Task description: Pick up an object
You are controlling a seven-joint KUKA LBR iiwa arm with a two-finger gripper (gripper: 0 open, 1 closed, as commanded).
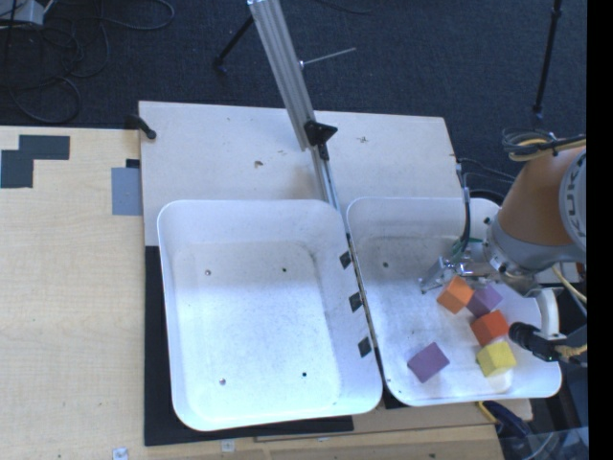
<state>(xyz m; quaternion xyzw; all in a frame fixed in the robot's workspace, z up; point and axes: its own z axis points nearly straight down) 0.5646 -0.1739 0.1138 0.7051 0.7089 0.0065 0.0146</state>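
Note:
Several small blocks lie in the right bin (412,220): an orange block (456,296), a small purple block (486,300) touching it, a red block (489,327), a yellow block (496,357) and a larger purple block (428,361) lying apart to the left. My gripper (450,273) hangs over the right bin's right half, directly behind the orange block in the view. Its silver fingers (430,280) look spread open, and I see no block between them. Whether they touch the orange block I cannot tell.
The left bin (192,228) sits beside the right one, with a black-clipped divider edge (354,300) between them. A slanted metal rail (287,75) rises behind the bins. The grey and orange arm (536,209) enters from the right, with cables near the right bin's corner.

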